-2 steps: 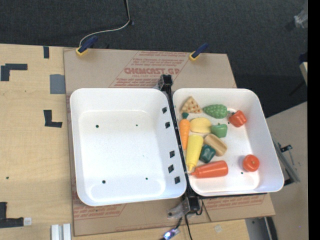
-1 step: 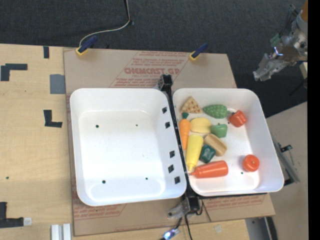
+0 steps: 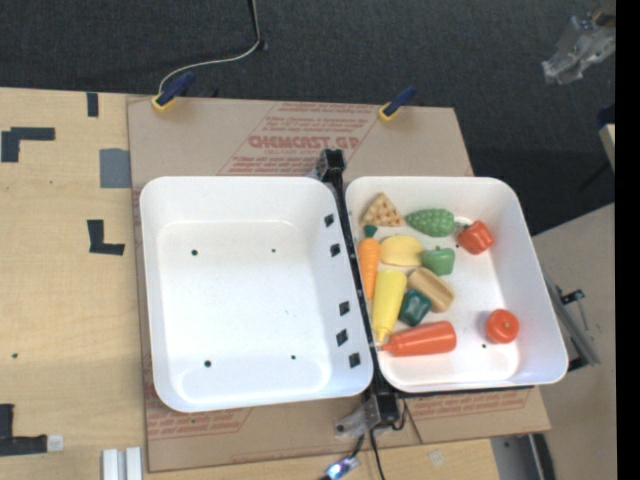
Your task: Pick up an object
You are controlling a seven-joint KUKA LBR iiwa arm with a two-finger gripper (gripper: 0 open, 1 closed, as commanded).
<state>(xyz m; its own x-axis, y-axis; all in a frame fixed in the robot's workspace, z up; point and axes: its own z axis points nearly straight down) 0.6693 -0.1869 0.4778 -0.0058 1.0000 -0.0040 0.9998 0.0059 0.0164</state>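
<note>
Grey and blurred, the gripper is hanging at the top right corner, well above and to the right of the right bin, over the dark floor rather than over any toy. I cannot tell how it is set, since it is too smeared to read. From that far off, the main risk is a descent that is aiming badly: the toys are lying packed against the bin's left wall, so a drop there is likely to be nudging several at once and closing on none. The yellow corn is touching the carrot and the red pepper, and their rounded shapes may be slipping out sideways. Safer targets are sitting apart: the tomato near the bin's lower right, and the small red piece toward its upper right. The left bin is lying just beside, holding nothing.
</note>
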